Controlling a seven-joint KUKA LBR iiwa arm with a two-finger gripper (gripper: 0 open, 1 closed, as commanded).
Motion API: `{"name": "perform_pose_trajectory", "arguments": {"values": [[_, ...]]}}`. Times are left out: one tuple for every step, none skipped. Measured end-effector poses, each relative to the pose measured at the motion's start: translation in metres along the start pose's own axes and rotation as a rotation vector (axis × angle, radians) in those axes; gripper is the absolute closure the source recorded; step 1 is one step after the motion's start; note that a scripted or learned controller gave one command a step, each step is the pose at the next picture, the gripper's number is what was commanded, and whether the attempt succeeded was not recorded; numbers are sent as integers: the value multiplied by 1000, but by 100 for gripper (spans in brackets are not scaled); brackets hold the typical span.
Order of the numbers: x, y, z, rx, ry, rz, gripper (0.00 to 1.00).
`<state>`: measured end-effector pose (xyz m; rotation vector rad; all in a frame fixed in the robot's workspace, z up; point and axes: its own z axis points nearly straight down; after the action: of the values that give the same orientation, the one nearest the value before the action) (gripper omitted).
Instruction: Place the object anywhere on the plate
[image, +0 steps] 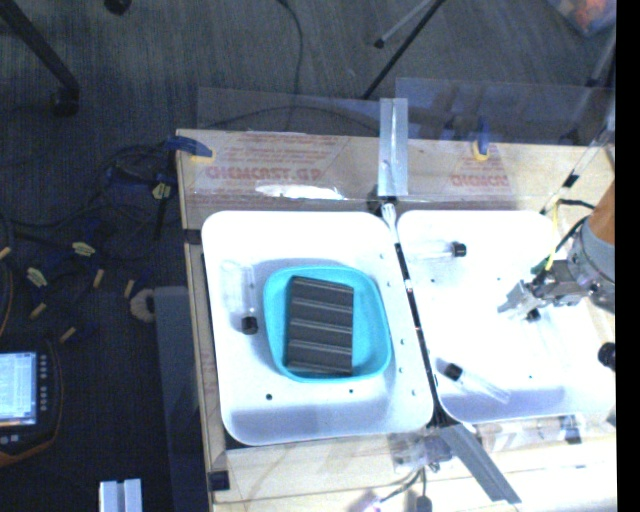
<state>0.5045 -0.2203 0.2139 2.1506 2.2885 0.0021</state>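
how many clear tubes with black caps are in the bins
3. One tube lies in the left bin, left of the blue plate. Two lie in the right bin: one near its top left, one near its bottom left.

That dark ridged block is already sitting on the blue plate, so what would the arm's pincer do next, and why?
Probably just draw back to the right and stop. The dark ridged block lies flat within the blue plate in the left bin, while the pincer hangs over the right bin, well apart from it.
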Motion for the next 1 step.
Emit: {"name": "perform_pose_trajectory", "arguments": {"values": [[0,0,0,0,0,0,0]]}}
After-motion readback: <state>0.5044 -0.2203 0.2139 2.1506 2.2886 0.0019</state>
